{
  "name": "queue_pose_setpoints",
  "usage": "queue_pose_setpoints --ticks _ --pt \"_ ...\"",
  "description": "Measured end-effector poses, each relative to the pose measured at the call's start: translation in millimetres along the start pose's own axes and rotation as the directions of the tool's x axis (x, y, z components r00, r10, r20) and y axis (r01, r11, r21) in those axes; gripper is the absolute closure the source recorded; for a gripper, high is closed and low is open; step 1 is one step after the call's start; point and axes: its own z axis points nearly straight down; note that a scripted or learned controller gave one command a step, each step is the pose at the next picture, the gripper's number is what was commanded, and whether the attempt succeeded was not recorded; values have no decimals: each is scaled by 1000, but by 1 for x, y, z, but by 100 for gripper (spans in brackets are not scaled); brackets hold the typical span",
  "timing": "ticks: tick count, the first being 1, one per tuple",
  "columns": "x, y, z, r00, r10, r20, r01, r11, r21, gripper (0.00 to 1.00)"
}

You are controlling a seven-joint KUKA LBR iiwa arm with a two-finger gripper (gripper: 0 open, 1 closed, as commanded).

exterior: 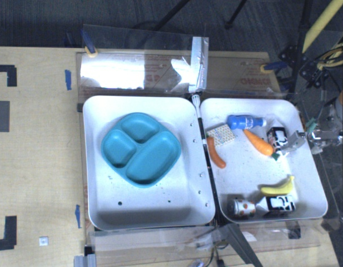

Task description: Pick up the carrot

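Fingers (291, 143) first: from this high slanted camera I cannot tell whether they are apart or together, and nothing shows between them. They sit low in the right bin (313, 196), near its 3 o'clock wall, with the arm (327, 133) reaching in over that rim. The carrot (259, 142) lies flat just toward 12 o'clock from the bin's middle, with its green end pointing to 4 o'clock, close to the fingers; I cannot tell whether they touch. At the carrot's 11 o'clock a blue bottle (244, 121) lies on its side, just beside it. A grey checkered piece (221, 133) sits at the carrot's 9 o'clock, with a second orange stick (215, 153) below it by the bin's left wall. A banana (278, 187) lies at the bin's 5 o'clock, and a can-like container (246, 207) rests along the 6 o'clock wall. On the worktop (32, 166) the left bin (99, 204) holds a blue divided plate (140, 149).
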Motion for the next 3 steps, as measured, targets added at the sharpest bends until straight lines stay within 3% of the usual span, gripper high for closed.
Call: queue_pose_setpoints --ticks 1,2,3 --pt "27 48 71 992 -125 14 125 992 -21 0" --pt "76 67 81 972 -232 32 233 972 -40 0" --pt "121 19 49 942 -337 0 337 942 0 0"
